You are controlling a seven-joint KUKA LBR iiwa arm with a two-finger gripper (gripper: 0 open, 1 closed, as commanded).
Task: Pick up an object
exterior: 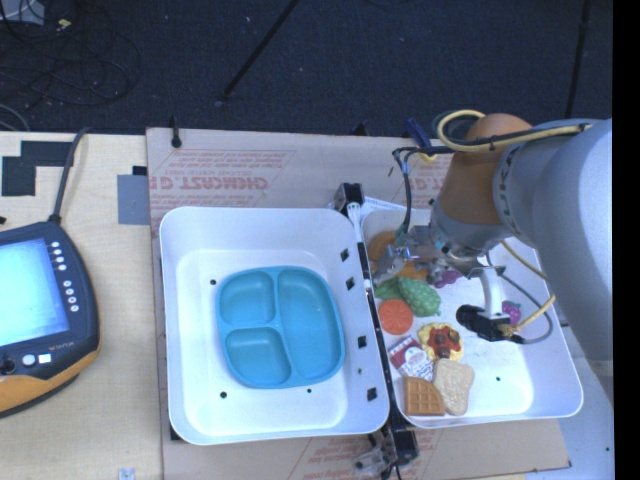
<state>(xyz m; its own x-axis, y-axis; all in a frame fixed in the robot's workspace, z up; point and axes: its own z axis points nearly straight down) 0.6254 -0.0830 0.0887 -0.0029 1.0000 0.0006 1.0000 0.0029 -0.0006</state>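
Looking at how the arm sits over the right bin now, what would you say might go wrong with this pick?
1. The toys lie packed together: green piece, red disc, waffle, bread. A grab may catch two or nudge its neighbours.
2. The gripper is low near the divider between the bins, so it might strike that wall.
3. Loose cables hang over the right bin and could snag.

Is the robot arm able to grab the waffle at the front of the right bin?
Probably yes. The waffle lies in the open at the bin's front edge, beside the bread, with nothing on top. The gripper is down at the bin's back, over the green toy.
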